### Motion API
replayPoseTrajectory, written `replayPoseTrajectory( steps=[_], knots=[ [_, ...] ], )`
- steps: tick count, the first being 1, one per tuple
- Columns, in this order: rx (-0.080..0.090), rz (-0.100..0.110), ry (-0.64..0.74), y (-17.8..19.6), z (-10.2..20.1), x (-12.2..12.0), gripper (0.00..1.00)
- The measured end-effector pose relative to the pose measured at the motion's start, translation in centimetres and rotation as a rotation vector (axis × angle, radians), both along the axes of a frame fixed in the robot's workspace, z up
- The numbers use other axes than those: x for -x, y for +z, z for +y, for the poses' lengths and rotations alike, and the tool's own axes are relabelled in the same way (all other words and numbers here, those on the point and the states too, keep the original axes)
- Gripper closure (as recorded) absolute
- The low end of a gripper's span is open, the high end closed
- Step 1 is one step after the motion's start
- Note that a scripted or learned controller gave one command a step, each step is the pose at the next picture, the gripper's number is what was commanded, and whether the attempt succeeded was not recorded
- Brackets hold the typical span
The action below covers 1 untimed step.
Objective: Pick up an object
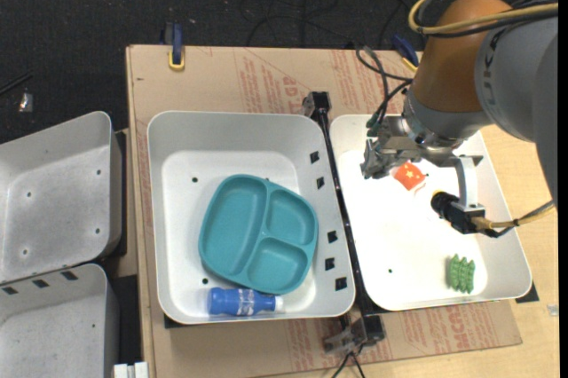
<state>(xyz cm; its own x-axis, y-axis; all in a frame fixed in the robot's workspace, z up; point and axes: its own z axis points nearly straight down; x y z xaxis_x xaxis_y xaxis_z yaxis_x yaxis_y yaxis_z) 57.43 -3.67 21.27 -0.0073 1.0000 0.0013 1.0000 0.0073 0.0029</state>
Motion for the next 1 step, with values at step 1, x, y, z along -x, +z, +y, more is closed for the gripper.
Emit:
replayPoseTrajectory(
  steps=[1],
  knots=[
    [0.0,-0.002,0.001,1.57,4.72,-2.67,1.0]
  ],
)
